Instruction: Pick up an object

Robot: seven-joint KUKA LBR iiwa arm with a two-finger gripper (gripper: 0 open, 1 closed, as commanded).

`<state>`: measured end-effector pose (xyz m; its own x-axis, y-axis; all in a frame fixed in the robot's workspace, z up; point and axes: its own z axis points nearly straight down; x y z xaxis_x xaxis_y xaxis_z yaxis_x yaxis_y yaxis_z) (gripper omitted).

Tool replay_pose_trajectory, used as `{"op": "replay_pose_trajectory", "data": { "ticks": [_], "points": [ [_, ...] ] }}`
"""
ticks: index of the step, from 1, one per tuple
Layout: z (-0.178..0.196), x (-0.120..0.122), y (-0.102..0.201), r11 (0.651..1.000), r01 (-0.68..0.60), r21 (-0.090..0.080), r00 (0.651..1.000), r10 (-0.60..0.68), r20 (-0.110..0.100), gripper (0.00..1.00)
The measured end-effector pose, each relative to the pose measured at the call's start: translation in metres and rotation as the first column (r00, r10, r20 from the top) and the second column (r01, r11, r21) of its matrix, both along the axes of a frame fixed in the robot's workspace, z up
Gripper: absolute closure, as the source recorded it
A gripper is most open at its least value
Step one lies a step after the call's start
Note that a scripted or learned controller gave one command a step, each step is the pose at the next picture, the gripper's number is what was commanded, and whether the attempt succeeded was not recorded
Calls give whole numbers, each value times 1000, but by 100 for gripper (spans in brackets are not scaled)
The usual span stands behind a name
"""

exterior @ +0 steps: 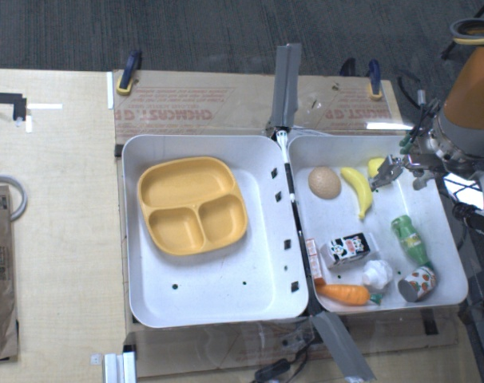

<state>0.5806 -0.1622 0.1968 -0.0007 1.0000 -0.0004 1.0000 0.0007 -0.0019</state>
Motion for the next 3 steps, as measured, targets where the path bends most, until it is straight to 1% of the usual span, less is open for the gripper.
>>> {"op": "replay_pose_trajectory", "data": {
  "ticks": [1, 2, 3],
  "points": [
    [-100, 38, 16, 998, -59, 0, 998, 59, 0, 0],
    [-90, 39, 15, 998, -57, -1, 998, 57, 1, 100],
    [47, 67, 54, 999, 45, -2, 999, -45, 2, 100]
  ]
}}
